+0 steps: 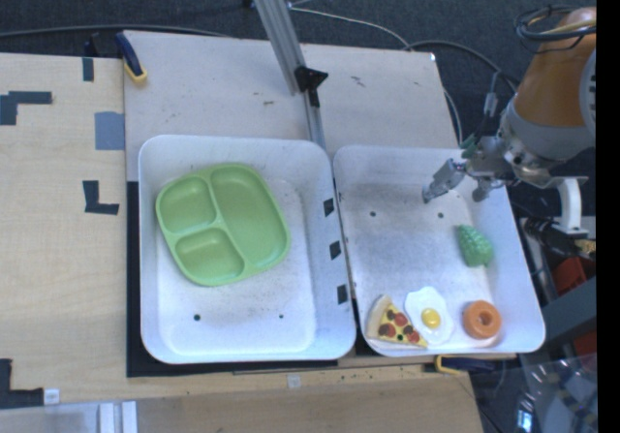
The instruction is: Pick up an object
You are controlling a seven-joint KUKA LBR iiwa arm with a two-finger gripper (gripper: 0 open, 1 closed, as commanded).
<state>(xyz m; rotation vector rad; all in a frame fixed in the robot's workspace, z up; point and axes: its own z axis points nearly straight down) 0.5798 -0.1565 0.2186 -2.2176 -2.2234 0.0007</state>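
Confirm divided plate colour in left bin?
Light green divided plate, clearest in the camera view.

Arm point(554, 82): rounded, bulky segments. Upper section orange, glossy, with a bright highlight on its curve. Below it a grey band, then a paler grey wrist housing. Dark cables loop over the top of the orange part and trail down its left side. A small green spot sits by the wrist. Gripper point(455, 184): metallic grey, slim pale fingers point(435, 187) with darker tips.
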